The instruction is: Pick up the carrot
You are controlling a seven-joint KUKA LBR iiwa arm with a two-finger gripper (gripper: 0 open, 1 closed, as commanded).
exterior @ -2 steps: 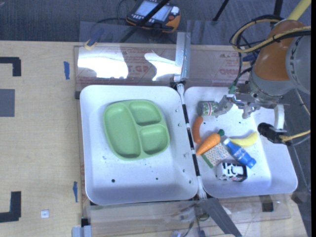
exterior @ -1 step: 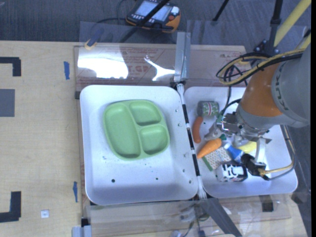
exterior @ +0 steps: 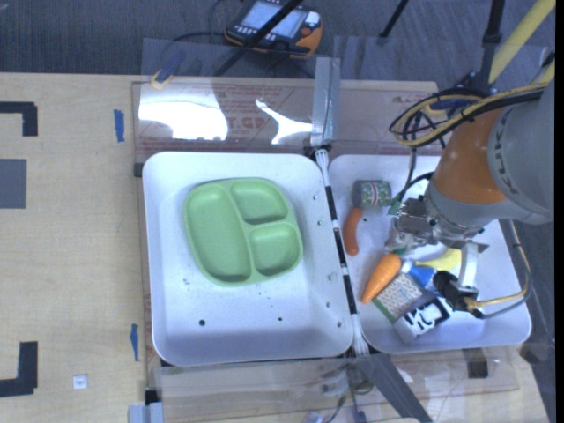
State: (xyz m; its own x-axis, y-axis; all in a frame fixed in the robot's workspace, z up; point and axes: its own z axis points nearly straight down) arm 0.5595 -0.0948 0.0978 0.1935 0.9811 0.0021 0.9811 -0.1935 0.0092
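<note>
Over the right bin (exterior: 515, 320), the arm (exterior: 493, 161) hangs above the carrot (exterior: 382, 277).

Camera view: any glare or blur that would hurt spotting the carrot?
Camera view: strong glare on the clear panel behind the left bin, not on the right bin. The carrot is evenly lit and fairly sharp, beside the gripper. Soft shadows under the green tray; overall slightly soft image.

Grey arm (exterior: 529, 152), orange wrist band (exterior: 467, 170)
</note>
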